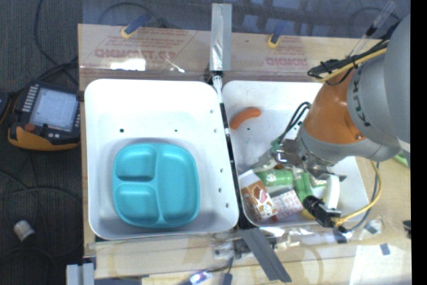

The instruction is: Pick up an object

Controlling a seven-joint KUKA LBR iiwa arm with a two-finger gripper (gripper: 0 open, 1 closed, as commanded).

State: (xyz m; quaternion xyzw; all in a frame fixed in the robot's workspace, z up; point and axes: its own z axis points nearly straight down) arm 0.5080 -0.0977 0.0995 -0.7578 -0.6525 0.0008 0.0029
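The gripper [288,158] hung low in the right bin [267,100], over what looked like green packets [277,178]. Its finger state couldn't be told. A teal tray [157,185] lay in the left bin [147,103].

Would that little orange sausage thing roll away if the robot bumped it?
Probably yes. The orange sausage looks rounded and long, so a sideways nudge would likely make it roll. It lies alone on the smooth floor of the right bin, with nothing beside it to stop it. It also looks small, so probably light.
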